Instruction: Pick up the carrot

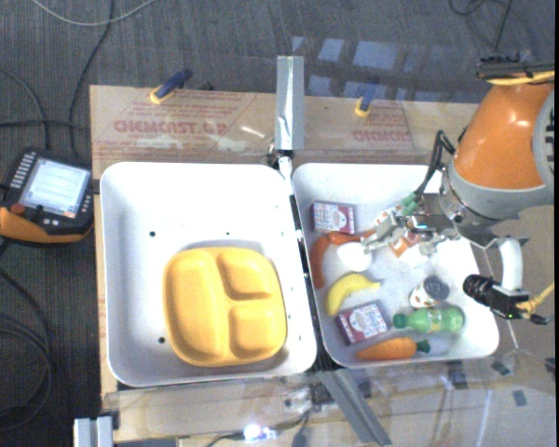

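- We find the gripper (pixel 391 231) hovering low over the middle of the right bin (pixel 489 343), its thin metal parts tangled against the items under it; we cannot tell how wide it stands, and we see nothing clearly held in it.
- The carrot (pixel 388 349) lies flat at the near wall of the right bin, well apart from the gripper, so we judge the pick not yet begun: reaching, closing and lifting all remain.
- The carrot is a smooth orange taper with a small green tip at its right end, and looks like moulded plastic.
- Just behind the carrot sits a small maroon carton (pixel 363 322), boxy and printed; to the carton's right lies a glossy green bottle (pixel 432 320) on its side, nearly touching the carrot's green end.
- Behind the carton is a curved yellow banana (pixel 348 291), matte and rounded.
- A second maroon carton (pixel 334 218) stands toward the far wall of the right bin.
- Left of the right bin, the left bin (pixel 121 250) holds a yellow divided tray (pixel 225 305), rounded and smooth.
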Robot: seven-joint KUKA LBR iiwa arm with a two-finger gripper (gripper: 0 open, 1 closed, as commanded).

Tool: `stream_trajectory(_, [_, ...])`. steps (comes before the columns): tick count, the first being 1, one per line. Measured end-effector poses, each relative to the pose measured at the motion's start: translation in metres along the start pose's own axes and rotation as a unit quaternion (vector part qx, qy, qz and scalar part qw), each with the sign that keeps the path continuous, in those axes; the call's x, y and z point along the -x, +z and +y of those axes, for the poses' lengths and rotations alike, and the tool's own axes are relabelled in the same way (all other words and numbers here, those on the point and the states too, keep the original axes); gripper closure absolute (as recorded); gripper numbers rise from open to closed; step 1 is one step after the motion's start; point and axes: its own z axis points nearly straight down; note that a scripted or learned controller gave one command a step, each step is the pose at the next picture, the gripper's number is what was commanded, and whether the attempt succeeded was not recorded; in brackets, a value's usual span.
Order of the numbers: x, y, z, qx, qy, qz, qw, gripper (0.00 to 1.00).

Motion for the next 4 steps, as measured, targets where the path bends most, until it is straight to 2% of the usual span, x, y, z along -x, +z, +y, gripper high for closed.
stream_trajectory(1, [0.037,0.11,-0.029,0.001,-0.054,0.0,0.9985,0.0])
stream_trajectory(2, [0.0,0.142,0.021,0.006,-0.006,-0.003,1.0,0.0])
stream_trajectory(3, [-0.005,0.142,0.051,0.005,0.1,-0.002,0.995,0.0])
stream_trajectory(4, [-0.007,-0.063,0.075,0.001,0.22,-0.003,0.9754,0.0])
